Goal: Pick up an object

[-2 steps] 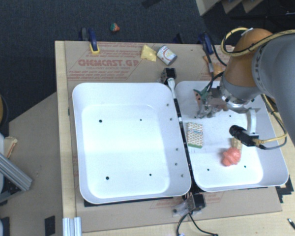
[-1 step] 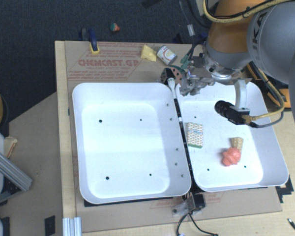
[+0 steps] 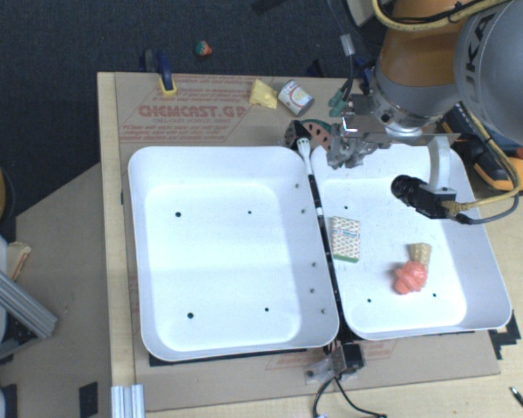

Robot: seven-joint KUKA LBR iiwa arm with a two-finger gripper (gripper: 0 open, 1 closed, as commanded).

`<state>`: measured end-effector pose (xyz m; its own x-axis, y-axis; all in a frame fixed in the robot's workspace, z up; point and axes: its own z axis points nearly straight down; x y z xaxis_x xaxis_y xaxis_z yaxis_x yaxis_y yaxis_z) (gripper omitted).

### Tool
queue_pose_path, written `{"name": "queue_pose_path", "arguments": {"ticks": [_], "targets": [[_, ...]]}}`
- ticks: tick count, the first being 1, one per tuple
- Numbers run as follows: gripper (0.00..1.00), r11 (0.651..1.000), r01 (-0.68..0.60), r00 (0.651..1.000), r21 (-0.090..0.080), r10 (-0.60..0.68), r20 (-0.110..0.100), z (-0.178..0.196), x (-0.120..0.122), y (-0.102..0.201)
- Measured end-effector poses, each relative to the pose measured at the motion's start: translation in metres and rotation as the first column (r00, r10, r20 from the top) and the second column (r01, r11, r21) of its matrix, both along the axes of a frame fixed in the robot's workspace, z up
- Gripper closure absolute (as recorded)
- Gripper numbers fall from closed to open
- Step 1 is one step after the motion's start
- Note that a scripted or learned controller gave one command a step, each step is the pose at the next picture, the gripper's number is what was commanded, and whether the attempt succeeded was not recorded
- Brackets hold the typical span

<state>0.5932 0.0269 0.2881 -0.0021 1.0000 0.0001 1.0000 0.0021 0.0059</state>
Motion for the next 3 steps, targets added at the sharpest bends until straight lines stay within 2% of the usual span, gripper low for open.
{"name": "queue_pose_path", "arguments": {"ticks": [1,2,3], "targets": [[1.0,1.0,-0.004,1.0,0.002,0.004,0.007,0.1,0.007,0.047],[1.0,1.0,0.001,1.0,-0.001,-0.001,-0.017,0.018,-0.04,0.059],[1.0,1.0,-0.006,1.0,0.006,0.006,0.01,0.148,-0.046,0.114]]}}
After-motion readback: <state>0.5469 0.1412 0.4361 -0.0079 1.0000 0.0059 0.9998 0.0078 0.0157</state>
